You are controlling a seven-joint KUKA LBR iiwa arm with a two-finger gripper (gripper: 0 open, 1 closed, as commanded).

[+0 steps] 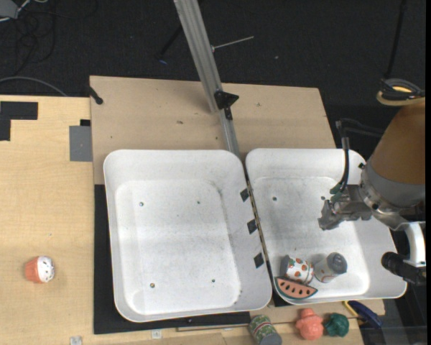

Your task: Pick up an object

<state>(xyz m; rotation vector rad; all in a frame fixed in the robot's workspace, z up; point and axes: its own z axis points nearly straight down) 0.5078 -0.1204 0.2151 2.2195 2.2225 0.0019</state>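
Note:
In the right bin (294, 171) three small objects lie near the front edge: a white toy with red and green marks (297, 269), a grey cylinder-like piece (333, 264) and a watermelon slice (297, 290) on the front rim. My gripper (331, 216) hangs over the right part of this bin, behind the grey piece and apart from it. Nothing shows between its fingers. The arm's orange band (409, 139) and grey wrist (391, 189) come in from the right.
The left bin (172, 236) sits beside the right one. A metal rail (205, 63) leans in from the back. A red and white ball (39, 269) lies on the wooden bench at left. Small toys (309, 324) lie in front of the right bin.

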